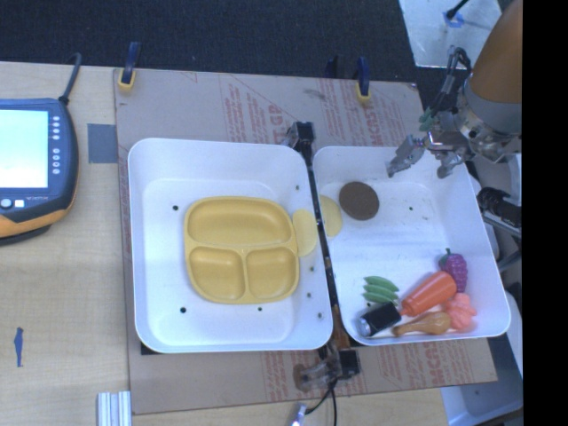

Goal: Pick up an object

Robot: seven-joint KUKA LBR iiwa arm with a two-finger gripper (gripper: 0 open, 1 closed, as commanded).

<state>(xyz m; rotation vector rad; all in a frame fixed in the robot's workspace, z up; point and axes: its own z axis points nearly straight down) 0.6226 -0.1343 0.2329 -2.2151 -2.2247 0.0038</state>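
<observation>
You are looking down on two shallow white bins sitting side by side on the bench. The left bin (151, 238) is holding a yellow divided tray (241, 247), lying flat near its middle, with one long compartment at the top and two smaller ones below. A pale yellow disc (312, 224) is straddling the divider where the two bins are meeting, partly in each.

The right bin (417, 238) is carrying the loose items. A brown round disc (359, 200) is resting alone in its upper left part. Clustered in the lower right corner you are seeing a green pea pod (381, 288), a black-and-white small object (379, 319), an orange carrot (430, 293) lying at a slant, a purple grape bunch (454, 268) just above it, a pink piece (461, 312) and a tan piece (424, 326) touching along the bottom wall.

The gripper (424, 158) is hovering over the upper right edge of the right bin, its two fingers spread apart with nothing between them, well apart from the cluster and to the right of the brown disc

A handheld control pendant (31, 167) is lying on the bench to the far left
</observation>
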